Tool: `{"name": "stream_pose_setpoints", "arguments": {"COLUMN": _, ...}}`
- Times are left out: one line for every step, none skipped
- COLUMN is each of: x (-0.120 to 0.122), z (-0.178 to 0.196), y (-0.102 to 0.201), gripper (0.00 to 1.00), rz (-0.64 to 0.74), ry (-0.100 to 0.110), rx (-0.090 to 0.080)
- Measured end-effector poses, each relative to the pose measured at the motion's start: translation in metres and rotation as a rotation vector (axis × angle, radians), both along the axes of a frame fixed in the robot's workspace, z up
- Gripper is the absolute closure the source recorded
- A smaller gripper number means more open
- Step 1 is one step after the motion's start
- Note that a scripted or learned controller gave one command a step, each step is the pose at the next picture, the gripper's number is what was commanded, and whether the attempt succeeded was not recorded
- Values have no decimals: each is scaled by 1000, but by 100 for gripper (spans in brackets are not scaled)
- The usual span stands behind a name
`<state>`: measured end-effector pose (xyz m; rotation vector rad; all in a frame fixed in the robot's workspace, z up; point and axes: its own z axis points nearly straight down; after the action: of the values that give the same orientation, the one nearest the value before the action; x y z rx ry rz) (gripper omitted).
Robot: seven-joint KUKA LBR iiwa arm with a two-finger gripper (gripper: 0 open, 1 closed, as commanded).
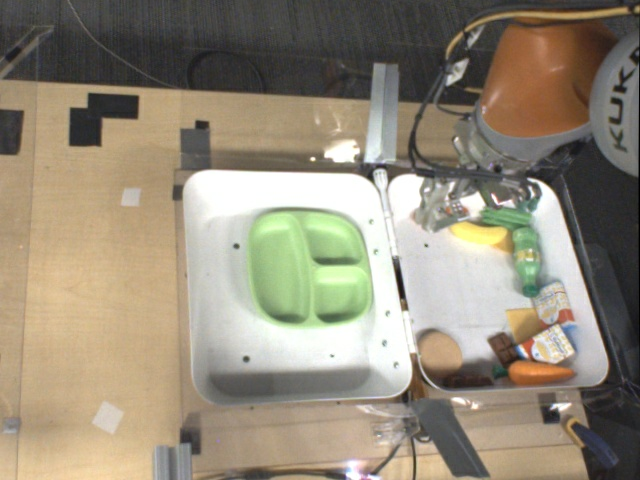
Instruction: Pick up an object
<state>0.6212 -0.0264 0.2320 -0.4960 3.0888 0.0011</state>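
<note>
The arm reached in over the far end of the right bin [590, 298], its hand [447, 206] low among the items crowded at that end. This looked like the approach or descent step of a pick, with nothing yet lifted clear. The likeliest target was the yellow banana [478, 233], which lay just beside the hand, with a green bottle [525, 251] touching it on the right. Whether the hand was spread wide, narrow, or closed on anything could not be told: it was a tangle of pale metal and glare under the bulky orange wrist.

The next move would call for settling squarely over one item, closing, and lifting straight, since the neighbours sat close enough to be dragged along.

At the near end of the same bin lay a carrot [540, 372], a brown round disc [439, 349] and several small packets too blurred to name. The left bin [200, 268] held a green divided tray [308, 266]. The tabletop [90, 298] carried both bins.
</note>
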Motion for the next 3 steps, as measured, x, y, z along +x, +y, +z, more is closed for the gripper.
{"name": "stream_pose_setpoints", "arguments": {"x": 50, "z": 42, "y": -79, "gripper": 100, "rz": -5, "ry": -2, "rx": -5}}
{"name": "stream_pose_setpoints", "arguments": {"x": 25, "z": 29, "y": -107, "gripper": 100, "rz": 303, "ry": 2, "rx": -6}}
{"name": "stream_pose_setpoints", "arguments": {"x": 50, "z": 11, "y": -100, "gripper": 100, "rz": 524, "ry": 1, "rx": -7}}
